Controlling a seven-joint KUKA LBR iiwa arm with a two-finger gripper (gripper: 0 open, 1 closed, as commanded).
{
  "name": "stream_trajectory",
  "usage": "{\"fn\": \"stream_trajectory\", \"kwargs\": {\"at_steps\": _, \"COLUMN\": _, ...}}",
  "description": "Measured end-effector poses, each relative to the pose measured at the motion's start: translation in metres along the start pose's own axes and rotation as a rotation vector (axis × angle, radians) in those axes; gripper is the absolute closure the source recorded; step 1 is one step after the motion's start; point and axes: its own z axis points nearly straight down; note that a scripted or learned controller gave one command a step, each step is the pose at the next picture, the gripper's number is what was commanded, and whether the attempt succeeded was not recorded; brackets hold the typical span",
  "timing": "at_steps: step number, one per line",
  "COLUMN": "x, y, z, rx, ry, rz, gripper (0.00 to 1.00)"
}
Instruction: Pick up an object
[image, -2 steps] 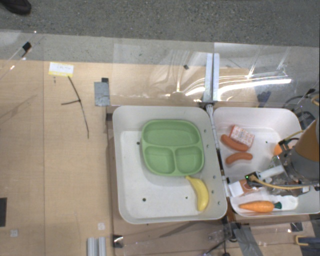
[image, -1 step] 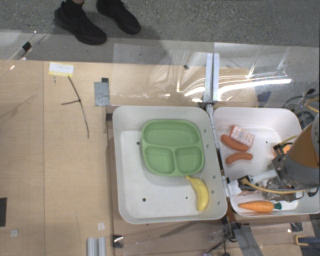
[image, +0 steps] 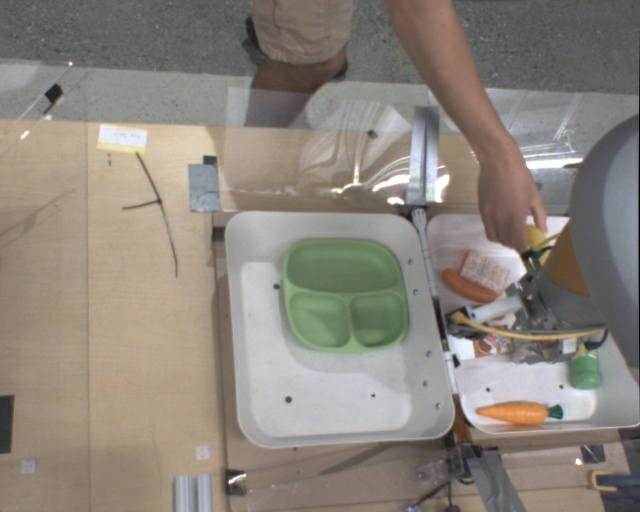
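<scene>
The right bin (image: 520, 385) holds several small objects. Among them are an orange carrot (image: 515, 411) near the front, a green bottle-like toy (image: 585, 372), a red sausage (image: 470, 287) and a pink-printed packet (image: 490, 268). A yellow piece (image: 538, 238) lies at the back. My gripper (image: 530, 300) hangs low over the middle of this bin, just right of the sausage, among a yellow hose and dark clutter. The grey arm with its orange band (image: 570, 265) comes in from the right. I see nothing clearly held.
A person's bare arm and hand (image: 508, 205) reach down from the top into the back of the right bin, close to my gripper. The left bin (image: 260, 390) carries a green divided plate (image: 345, 295). A metal post (image: 424, 160) stands behind the bins.
</scene>
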Motion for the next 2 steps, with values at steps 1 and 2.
{"fn": "stream_trajectory", "kwargs": {"at_steps": 1, "x": 0.0, "y": 0.001, "z": -0.01, "rx": -0.002, "ry": -0.002, "rz": -0.011, "gripper": 1.0}}
{"fn": "stream_trajectory", "kwargs": {"at_steps": 2, "x": 0.104, "y": 0.038, "z": -0.026, "rx": 0.016, "ry": 0.001, "rz": -0.317, "gripper": 1.0}}
